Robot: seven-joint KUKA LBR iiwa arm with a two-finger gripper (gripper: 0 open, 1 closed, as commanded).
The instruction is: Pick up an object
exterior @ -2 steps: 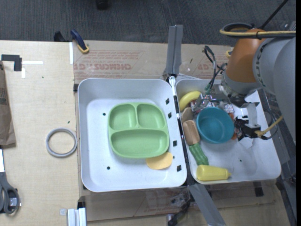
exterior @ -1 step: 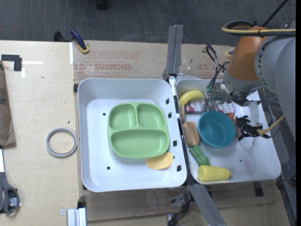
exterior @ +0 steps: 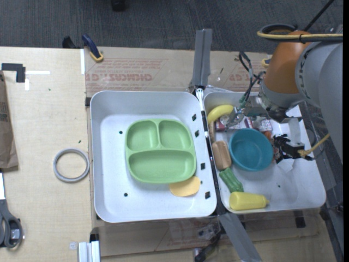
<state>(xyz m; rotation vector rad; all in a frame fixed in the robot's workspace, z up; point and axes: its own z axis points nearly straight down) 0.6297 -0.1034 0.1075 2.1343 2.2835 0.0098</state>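
**Claw low at the blue bowl's far rim in the right bin**

Nearest you, at the front of the right white bin point(exterior: 305, 201), lies a yellow plastic bottle-shaped piece point(exterior: 248, 201) on its side, just in front of the round blue plastic bowl point(exterior: 251, 150) that serves as your landmark. Between that yellow piece and the bowl, slanting off the bowl's front-left, you see a green cucumber-shaped toy point(exterior: 231, 180). Directly left of the bowl, almost touching its rim, sits a tan bread-like toy point(exterior: 221, 154). Behind and left of the bowl rests a yellow plastic banana point(exterior: 219, 112), with a red-and-white packet point(exterior: 220, 125) tucked between banana and bowl.

The grey arm with its orange band point(exterior: 286, 64) comes in from behind and right of the bowl. Its claw point(exterior: 240, 116) sits low at the bowl's far rim, just beside the banana. You cannot tell from this angle whether the claw is spread or pressed together, and nothing can be seen between its tips. Black cabling point(exterior: 286, 146) hangs just right of the bowl.

Well left of the bowl, the left white bin point(exterior: 103, 146) holds a green three-section plastic plate point(exterior: 160, 150), with a flat yellow disc point(exterior: 185, 188) touching its front edge. Farther left still, on the tabletop point(exterior: 43, 119), lies a grey ring point(exterior: 71, 164).
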